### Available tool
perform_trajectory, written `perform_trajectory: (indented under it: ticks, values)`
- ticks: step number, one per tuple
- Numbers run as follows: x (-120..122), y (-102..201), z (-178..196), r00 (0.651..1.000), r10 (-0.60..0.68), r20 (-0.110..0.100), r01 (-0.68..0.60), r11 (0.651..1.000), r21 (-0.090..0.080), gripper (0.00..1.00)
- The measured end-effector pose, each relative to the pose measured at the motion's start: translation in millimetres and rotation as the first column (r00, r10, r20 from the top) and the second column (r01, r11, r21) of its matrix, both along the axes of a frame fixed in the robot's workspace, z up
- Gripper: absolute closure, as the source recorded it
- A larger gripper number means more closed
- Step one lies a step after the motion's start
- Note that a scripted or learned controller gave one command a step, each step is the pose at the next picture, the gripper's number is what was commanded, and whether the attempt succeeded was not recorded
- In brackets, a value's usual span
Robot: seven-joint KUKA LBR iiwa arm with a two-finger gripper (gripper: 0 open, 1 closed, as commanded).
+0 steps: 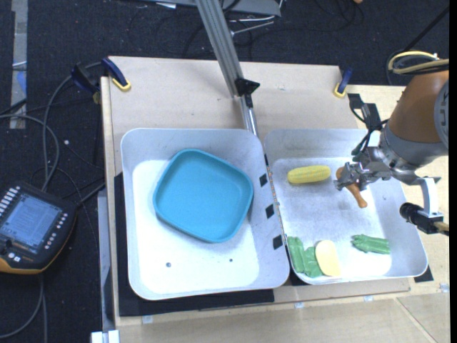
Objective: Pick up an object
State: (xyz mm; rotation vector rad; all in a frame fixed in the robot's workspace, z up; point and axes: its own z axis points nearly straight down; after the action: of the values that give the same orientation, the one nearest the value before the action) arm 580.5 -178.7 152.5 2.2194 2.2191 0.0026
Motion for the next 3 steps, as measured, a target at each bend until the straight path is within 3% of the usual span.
perform_trajectory:
  ticks: [2,3]
  values:
    - [-7.5,3.0,102.4,1.000,0.001,0.001,-0.001,1.000,0.000,1.00]
    - [-16.7,44.5,101.3,1.000,0.004,-0.003,-0.004,1.000,0.002,1.00]
